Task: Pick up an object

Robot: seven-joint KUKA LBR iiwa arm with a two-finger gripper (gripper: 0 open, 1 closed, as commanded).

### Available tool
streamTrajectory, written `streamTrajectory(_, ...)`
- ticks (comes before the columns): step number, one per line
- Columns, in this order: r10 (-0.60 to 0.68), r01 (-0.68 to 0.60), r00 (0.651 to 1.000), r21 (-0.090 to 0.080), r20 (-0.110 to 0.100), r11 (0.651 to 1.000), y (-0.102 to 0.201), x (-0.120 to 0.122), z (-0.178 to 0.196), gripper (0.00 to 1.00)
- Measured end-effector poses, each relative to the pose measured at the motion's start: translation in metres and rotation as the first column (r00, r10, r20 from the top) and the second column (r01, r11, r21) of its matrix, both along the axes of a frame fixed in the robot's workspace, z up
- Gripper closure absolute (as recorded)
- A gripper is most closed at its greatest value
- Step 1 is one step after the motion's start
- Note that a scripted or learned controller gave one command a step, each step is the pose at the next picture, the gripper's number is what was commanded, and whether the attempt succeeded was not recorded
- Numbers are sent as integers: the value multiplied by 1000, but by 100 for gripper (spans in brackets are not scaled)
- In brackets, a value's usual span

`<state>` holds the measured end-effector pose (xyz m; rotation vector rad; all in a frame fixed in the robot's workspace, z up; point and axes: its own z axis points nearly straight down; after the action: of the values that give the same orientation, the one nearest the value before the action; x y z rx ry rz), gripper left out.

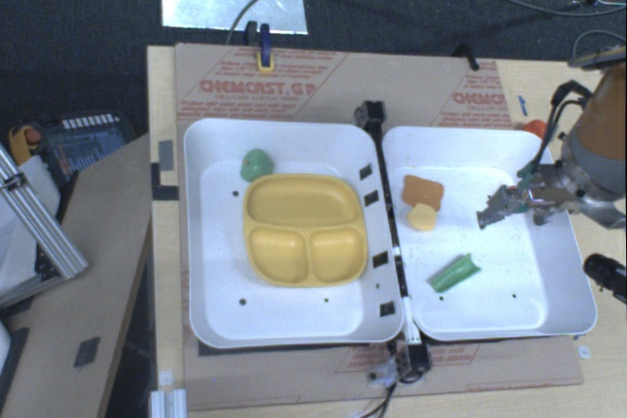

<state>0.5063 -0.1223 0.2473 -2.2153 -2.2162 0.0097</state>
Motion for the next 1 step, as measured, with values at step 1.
streamTrajectory(1,3,-3,1000,-2,12,1000,0,2,6,0)
